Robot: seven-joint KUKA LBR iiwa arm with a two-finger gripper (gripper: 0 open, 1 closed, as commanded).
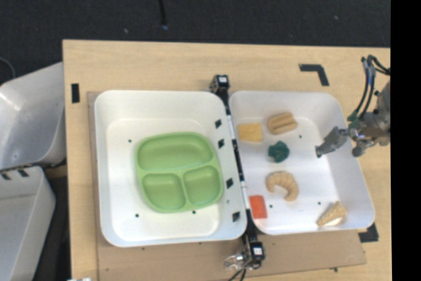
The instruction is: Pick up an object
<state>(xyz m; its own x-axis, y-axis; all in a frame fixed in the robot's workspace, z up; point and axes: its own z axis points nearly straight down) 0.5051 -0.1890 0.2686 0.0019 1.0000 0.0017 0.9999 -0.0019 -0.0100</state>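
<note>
Pincer: over the right bin's right edge, fingers spread apart, holding nothing.
Nearest object: green piece, toward the bench's left edge.
Croissant: nearer the front edge, long axis slanted.

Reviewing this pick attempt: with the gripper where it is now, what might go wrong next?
1. The gripper sits near the right bin's right wall, away from every item, so closing here would likely grab nothing.
2. The green piece, croissant and yellow block lie close together; a descent there may nudge a neighbour.
3. The orange block sits against the bin's left wall, leaving little finger room.
</note>
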